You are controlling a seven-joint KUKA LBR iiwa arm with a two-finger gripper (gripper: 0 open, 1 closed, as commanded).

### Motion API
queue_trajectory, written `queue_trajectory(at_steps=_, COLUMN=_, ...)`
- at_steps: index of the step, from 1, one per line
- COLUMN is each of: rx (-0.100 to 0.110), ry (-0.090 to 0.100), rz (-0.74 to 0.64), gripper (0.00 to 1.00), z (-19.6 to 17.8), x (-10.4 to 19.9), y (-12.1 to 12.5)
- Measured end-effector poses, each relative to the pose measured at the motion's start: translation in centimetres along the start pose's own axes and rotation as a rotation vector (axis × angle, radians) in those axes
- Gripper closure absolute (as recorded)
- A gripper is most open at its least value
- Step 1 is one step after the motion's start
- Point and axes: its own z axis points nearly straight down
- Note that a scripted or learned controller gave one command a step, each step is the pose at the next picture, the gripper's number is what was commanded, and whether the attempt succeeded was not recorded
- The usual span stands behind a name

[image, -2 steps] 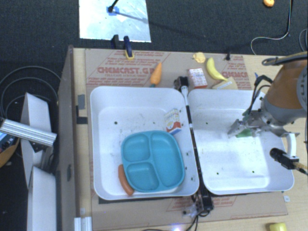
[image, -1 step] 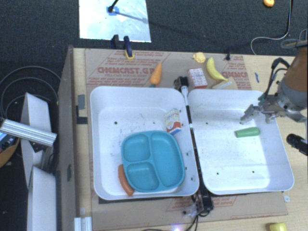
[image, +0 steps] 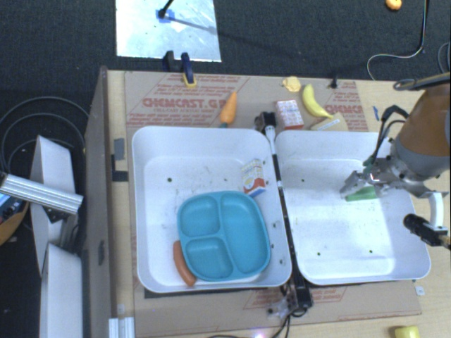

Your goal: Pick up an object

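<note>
Grasping looks to be the step in hand. Seen from above, the end effector [image: 361,183] sits low in the right bin [image: 331,259], with a green object [image: 363,194] just beneath its tips; whether the tips are apart or clamped on it I cannot tell. Next, I judge, a firm closure and a straight lift are needed. The left bin [image: 155,160] holds a blue divided tray [image: 223,234], an orange sausage-like piece [image: 182,263] and a small carton [image: 254,177]. The cardboard [image: 176,101] on the worktop reads "CHEMCAST".
</note>
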Motion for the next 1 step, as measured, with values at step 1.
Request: queue_trajectory(at_steps=1, rx=-0.006, ry=-0.002, rz=0.0, gripper=1.0, z=-1.28, x=-0.07, y=0.2)
